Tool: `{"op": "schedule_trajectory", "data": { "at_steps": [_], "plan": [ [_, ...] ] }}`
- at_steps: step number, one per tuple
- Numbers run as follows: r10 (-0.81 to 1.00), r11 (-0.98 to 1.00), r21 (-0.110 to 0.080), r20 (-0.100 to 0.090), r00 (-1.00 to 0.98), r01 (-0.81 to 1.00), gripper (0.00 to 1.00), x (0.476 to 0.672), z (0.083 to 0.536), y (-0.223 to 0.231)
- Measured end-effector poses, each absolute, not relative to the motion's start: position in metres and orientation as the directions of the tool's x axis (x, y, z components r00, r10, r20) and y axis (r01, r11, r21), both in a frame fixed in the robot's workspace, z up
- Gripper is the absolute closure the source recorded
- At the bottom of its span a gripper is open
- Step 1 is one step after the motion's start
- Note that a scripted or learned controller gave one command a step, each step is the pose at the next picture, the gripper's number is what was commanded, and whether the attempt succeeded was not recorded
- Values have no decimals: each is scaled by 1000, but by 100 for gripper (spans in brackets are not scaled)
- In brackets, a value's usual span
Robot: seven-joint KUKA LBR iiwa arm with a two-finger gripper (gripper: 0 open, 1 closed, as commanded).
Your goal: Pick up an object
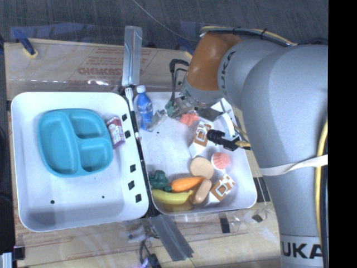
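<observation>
1. the grey arm (279, 121) comes in from the right and bends over the right bin (167, 149); it is the biggest thing here and hides the far right corner of that bin.
2. the left bin (33, 205) carries a blue divided tray (75, 141) and a small dark packet (116, 132) near the wall between the bins.
3. the pincer (177, 106) hangs low at the far end of the right bin, close to a blue bottle (144, 108) and a pink piece (189, 119). i cannot tell how it stands, and i see nothing in it.
4. so i judge the task is not done: nothing is lifted, the grasp is left.
5. the bottle stands nearly upright, its long axis toward the far edge, cap on top.
6. near the front wall lie a banana (170, 197) and a carrot (187, 183), both long side across the bin.
</observation>
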State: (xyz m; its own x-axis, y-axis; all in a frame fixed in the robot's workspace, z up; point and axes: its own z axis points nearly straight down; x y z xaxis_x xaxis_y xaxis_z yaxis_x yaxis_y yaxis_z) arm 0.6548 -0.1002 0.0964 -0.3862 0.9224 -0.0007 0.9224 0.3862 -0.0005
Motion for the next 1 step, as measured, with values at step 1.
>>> {"op": "schedule_trajectory", "data": {
  "at_steps": [1],
  "plan": [
    [922,386,-1,-1,-386,922,0,655,96,-100]
  ]
}}
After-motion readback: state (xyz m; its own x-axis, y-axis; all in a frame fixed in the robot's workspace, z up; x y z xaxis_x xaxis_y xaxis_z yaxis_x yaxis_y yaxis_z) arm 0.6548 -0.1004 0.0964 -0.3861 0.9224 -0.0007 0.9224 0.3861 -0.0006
